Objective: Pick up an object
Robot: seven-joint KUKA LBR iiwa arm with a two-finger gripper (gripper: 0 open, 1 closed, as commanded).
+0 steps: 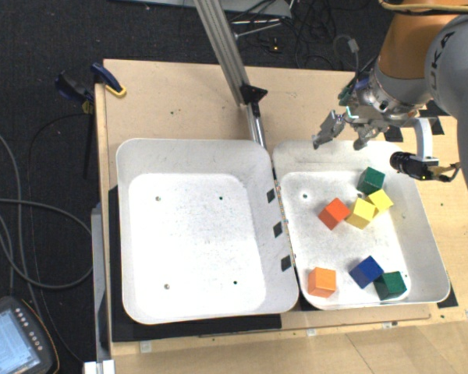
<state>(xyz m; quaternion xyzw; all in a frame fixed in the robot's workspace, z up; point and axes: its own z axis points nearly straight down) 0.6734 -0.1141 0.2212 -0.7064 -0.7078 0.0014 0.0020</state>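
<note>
A grey robot arm (433, 45) with an orange band reaches over the far edge of the right bin (421, 232). Its gripper (345, 135) hangs with fingers spread apart, holding nothing. In that bin (all well below the gripper) sit a green block (370, 181), two yellow blocks (370, 207) and an orange block (335, 213); nearer its front edge, another orange block (322, 281), a blue block (366, 271) and a dark green block (390, 284).

A grey KUKA arm (452, 53) with a rounded orange band (421, 29) above its wrist, a thin cable looped over the top, and a dark metal pincer (345, 135) with two fingers.
</note>
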